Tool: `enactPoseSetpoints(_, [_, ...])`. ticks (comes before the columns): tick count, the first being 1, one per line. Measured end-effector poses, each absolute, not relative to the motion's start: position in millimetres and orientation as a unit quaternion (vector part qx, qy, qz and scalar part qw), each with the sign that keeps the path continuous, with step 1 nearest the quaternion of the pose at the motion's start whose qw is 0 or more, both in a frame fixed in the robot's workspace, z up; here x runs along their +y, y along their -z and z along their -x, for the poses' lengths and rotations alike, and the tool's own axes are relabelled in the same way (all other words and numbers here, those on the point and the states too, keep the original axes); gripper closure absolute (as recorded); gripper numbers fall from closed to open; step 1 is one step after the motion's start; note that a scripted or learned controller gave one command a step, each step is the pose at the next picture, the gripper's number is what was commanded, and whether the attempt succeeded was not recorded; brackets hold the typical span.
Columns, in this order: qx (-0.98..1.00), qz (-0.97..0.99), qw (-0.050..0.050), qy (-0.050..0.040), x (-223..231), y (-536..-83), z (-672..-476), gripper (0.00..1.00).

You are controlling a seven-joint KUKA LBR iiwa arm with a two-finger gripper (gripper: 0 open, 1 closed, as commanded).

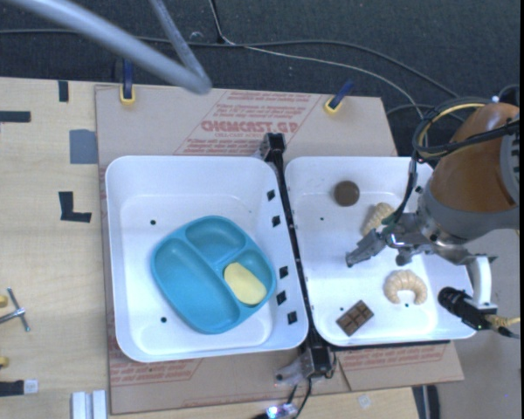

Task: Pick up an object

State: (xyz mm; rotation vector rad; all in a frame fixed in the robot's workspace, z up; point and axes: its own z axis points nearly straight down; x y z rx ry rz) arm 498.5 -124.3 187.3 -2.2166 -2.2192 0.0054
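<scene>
Gripper low over right bin, beside a pale pastry, likely its target; can't tell how the fingers stand

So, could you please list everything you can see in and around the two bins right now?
Left bin: one, white, left half of bench.
Divided plate: one, blue, in left bin.
Yellow piece: one, in the plate's right compartment.
Right bin: one, white, beside the left one.
Round cookie: one, brown, right bin, far side.
Croissants: two, tan; the other at, beside the end effector.
Chocolate square: one, dark brown, near edge.
Arm: grey and orange, from right.
End effector: dark, over right bin.
</scene>
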Motion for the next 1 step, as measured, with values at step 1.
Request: enactPoseSetpoints(1, [-0.707, 0.707, 0.002, -0.0013, -121.4, -144.3, -500.7, 0.0])
